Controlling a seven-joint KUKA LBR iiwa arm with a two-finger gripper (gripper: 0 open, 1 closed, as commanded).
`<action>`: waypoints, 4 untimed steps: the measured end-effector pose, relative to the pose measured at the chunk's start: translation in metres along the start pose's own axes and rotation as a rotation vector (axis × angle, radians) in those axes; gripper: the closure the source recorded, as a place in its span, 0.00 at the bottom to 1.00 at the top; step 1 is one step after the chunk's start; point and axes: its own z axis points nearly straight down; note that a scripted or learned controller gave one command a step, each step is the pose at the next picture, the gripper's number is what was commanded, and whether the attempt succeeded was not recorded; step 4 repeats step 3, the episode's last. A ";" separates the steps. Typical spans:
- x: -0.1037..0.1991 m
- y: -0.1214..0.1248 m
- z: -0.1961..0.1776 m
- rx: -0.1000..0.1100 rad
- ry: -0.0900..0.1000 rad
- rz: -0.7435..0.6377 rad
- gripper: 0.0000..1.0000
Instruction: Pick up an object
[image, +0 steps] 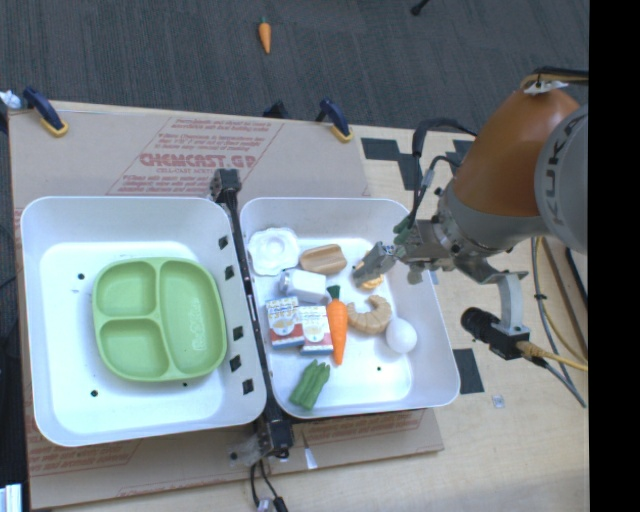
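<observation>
While the gripper (376, 266) hovers low over the right bin (432, 350), jaws apart with nothing between them, the croissant (372, 315) lies just below it; descend squarely, straddle its narrow middle, and avoid the neighbouring egg (401, 336) and carrot (338, 331).

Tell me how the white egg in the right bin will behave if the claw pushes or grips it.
The white egg looks smooth and rounded, so it would probably roll toward the bin wall if nudged. Its curved surface may slip out of a pinch. It touches the croissant, which could shift too.
</observation>
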 end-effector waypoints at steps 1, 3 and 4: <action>-0.028 0.002 0.163 -0.015 -0.008 -0.001 0.00; 0.012 -0.037 0.035 -0.003 0.000 -0.001 1.00; 0.012 -0.037 0.035 -0.003 0.000 -0.001 1.00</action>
